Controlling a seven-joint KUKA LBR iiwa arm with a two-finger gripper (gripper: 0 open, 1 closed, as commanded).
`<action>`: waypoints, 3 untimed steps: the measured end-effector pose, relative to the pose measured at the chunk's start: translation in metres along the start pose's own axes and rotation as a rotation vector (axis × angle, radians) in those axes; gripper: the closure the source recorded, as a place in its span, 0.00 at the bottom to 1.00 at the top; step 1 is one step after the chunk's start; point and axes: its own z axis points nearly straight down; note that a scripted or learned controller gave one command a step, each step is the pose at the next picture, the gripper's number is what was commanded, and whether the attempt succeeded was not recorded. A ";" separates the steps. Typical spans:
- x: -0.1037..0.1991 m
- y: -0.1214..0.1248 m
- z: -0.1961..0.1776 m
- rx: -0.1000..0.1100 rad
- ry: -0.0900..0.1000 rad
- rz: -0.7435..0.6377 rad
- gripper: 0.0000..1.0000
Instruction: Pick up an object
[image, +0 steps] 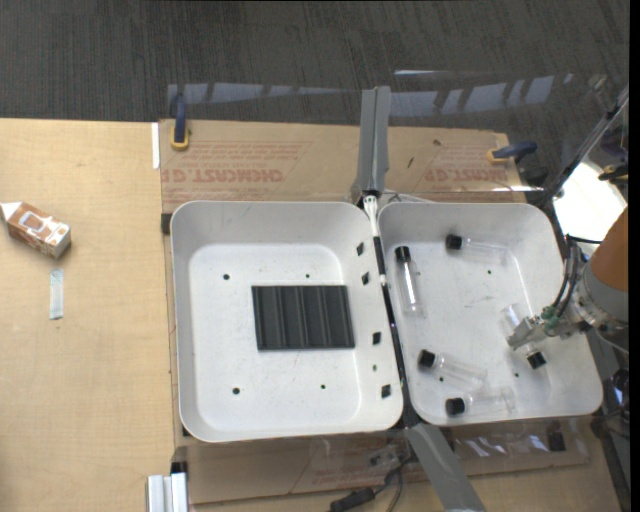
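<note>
At the right bin's (470, 215) right edge the gripper (527, 333) reaches in low over the floor, and whether it is spread or pinching anything cannot be told, since the tip is small and blurred against the white. A clear tube with a black cap (537, 357) lies just beside the tip, toward the bin's near right corner; contact cannot be judged. The grey arm (600, 290) runs off toward the tabletop's right edge. Four more capped tubes lie in the same bin: one (406, 276) lengthwise along the left wall, one (466, 243) near the far edge, one (446, 367) toward the near middle, and one (470, 404) close to the near edge. The left bin (190, 300) touches the right one along a shared wall and carries a dark ribbed block (303, 317) flat at its centre. Cardboard (270, 165) sits under both bins. Well apart, by the tabletop's (80, 400) left edge, lie a small carton (38, 229) and a thin pale strip (56, 295).
</note>
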 end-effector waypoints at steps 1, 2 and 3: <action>0.035 0.058 -0.034 0.001 -0.004 0.046 1.00; 0.098 0.041 -0.104 0.001 -0.004 0.102 1.00; 0.147 0.061 -0.126 0.000 -0.005 0.105 1.00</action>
